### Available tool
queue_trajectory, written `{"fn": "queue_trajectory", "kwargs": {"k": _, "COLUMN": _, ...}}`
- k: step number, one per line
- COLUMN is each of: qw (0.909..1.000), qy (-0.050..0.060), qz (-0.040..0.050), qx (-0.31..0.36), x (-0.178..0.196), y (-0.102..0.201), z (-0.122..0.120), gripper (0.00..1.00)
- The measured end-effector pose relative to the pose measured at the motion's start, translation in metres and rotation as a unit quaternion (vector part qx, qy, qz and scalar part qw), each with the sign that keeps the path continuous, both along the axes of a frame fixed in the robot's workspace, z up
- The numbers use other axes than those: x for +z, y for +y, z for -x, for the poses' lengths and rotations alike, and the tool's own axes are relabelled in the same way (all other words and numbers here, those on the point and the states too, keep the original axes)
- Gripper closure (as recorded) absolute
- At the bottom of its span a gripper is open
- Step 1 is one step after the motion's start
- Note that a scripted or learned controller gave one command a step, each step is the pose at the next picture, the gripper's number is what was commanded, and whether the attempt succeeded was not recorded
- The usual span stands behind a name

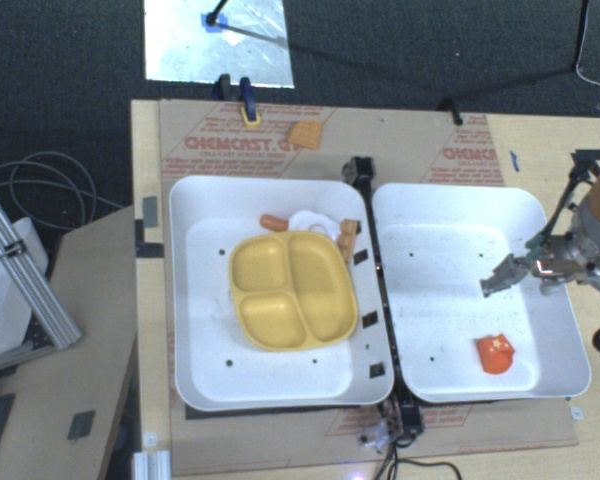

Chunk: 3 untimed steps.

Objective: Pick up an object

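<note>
- White floor of the right bin [440, 258] lies bare around your gripper [492, 284].
- Below it, near the front wall, sits a small orange object [495, 354].
- Finger state: you cannot tell.

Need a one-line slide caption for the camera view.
Gripper hovers over right bin near orange toy; yellow tray sits in left bin.
</note>
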State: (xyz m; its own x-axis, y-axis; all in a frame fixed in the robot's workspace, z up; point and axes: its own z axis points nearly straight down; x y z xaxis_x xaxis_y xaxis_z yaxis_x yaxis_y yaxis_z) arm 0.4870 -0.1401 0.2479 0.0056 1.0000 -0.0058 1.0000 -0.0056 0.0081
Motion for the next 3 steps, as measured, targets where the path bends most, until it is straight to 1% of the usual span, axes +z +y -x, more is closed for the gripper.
{"fn": "queue_trajectory", "kwargs": {"k": 1, "qw": 1.0000, "qy": 0.007, "qz": -0.0021, "qx": 0.000, "x": -0.091, "y": -0.062, "z": 0.003, "gripper": 0.00}}
{"fn": "queue_trajectory", "kwargs": {"k": 2, "qw": 1.0000, "qy": -0.006, "qz": 0.0013, "qx": 0.005, "x": 0.117, "y": -0.068, "z": -0.002, "gripper": 0.00}}
{"fn": "queue_trajectory", "kwargs": {"k": 3, "qw": 1.0000, "qy": -0.004, "qz": 0.0001, "qx": 0.006, "x": 0.223, "y": -0.067, "z": 0.000, "gripper": 0.00}}
